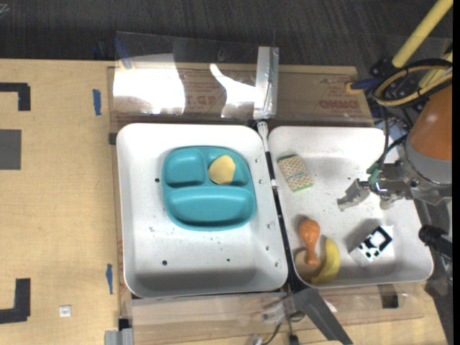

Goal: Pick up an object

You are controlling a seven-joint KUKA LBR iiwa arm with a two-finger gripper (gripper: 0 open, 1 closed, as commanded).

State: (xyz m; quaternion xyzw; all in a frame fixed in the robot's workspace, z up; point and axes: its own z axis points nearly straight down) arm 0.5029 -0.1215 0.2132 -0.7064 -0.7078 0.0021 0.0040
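Observation:
The right white bin (327, 136) holds a speckled sponge-like block (295, 172) at its upper left, an orange chicken drumstick (310, 239) and a yellow banana (329, 259) at its lower left, and a small white cube with black markings (373, 243) at lower right. My gripper (354, 195) hangs over the middle right of this bin, pointing left, above bare bin floor between the block and the cube. Nothing shows between its fingers. In the left white bin (140, 214) lies a teal divided plate (208, 186) with a yellow lemon-like fruit (222, 169) in its upper right compartment.
A clear plastic sheet and a taped cardboard wall (215, 85) stand behind the bins. Yellow and black cables (402, 77) hang at the upper right near the arm's orange band (437, 129). A cardboard bench surface (50, 192) stretches to the left.

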